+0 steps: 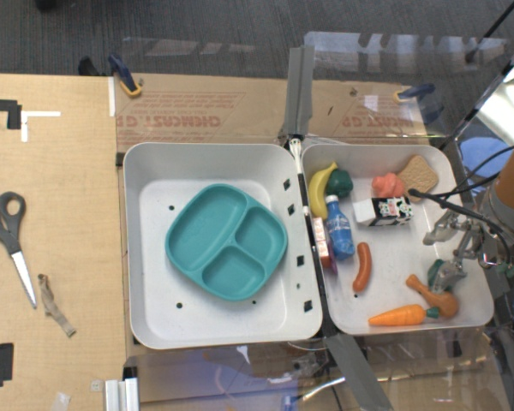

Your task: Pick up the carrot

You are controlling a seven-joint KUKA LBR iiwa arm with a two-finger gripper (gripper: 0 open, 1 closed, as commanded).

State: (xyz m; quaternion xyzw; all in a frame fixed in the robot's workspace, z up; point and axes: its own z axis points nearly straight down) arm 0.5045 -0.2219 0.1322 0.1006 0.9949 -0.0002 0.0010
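carrot (pixel 400 317) lay at right bin's (pixel 463 319) near edge | gripper (pixel 450 264) above right edge, grip state unclear | risk: snagging neighbouring toy (pixel 433 296) instead

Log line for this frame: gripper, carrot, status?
gripper: over right bin's right side | carrot: lying at front wall, apart from gripper | status: not picked

A divided plate (pixel 228 242) lay in the left bin (pixel 146 315). In the right bin (pixel 343 313), the carrot (pixel 398 317) lay along the front wall, a sausage (pixel 361 268) behind it.
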